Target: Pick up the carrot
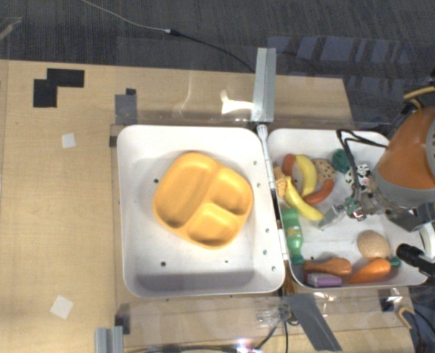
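Wooden bench (48, 219) | grey carpet (166, 6) beyond | pincer (353, 206) state unclear | carrot (370, 270) in right bin (328, 284)

Carrot (369, 271): orange, tapered, with a small green tip at its right end. Lying flat near the front edge of the right-hand bin, roughly along that edge, tilted slightly upward to the right. Free of any grip, just below a beige egg-shaped piece.
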Controlling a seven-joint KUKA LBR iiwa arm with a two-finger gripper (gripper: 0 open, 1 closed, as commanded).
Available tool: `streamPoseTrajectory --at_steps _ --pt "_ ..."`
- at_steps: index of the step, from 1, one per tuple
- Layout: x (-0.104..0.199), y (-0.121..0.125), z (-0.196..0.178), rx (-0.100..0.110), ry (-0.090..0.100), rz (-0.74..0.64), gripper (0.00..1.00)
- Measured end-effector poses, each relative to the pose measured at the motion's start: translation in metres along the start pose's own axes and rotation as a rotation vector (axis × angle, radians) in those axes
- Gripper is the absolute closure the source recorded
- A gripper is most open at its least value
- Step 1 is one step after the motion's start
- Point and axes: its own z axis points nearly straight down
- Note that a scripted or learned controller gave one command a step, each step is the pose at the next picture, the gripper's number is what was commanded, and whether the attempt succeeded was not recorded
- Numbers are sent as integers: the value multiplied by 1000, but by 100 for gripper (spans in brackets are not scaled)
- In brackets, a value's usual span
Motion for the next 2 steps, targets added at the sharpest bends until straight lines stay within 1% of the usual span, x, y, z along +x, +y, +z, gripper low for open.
streamPoseTrajectory --at_steps 1,2 --pt "1 3 -12 -6 -2 -9 100" --pt "39 0 -36 -1 2 39 100"
